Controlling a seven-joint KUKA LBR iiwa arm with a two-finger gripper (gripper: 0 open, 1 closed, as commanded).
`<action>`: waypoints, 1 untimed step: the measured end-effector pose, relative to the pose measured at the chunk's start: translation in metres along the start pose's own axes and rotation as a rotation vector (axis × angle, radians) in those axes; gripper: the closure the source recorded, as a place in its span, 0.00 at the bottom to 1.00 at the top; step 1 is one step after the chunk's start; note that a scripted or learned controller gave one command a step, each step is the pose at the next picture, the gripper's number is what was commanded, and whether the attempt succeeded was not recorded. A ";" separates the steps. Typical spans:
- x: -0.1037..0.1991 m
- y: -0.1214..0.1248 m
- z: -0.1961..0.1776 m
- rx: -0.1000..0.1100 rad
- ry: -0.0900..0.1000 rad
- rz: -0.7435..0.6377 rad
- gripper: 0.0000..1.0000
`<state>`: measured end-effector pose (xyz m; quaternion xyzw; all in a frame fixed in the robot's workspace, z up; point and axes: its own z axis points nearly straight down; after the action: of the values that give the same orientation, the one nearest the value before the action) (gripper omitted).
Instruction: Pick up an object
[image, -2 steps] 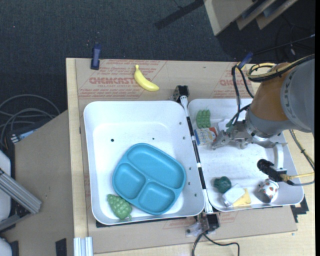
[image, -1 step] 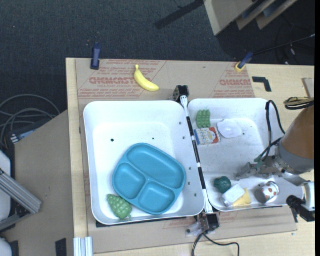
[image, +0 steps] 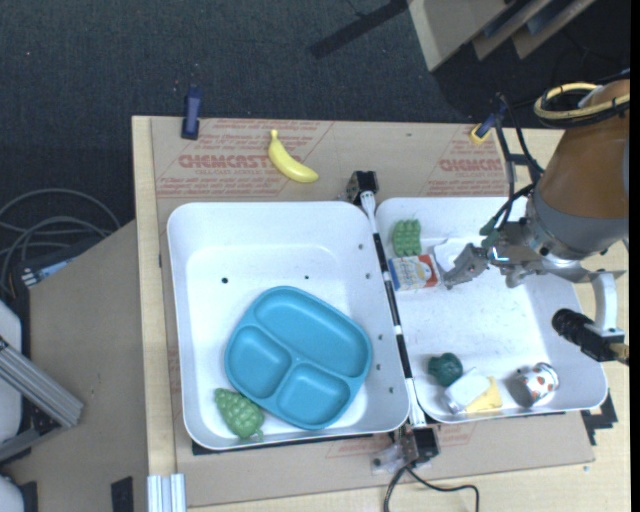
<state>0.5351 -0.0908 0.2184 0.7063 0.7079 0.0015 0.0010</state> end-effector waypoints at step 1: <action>-0.004 -0.046 0.134 0.005 0.000 0.003 0.00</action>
<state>0.4891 -0.0948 0.0843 0.7072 0.7070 -0.0002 -0.0005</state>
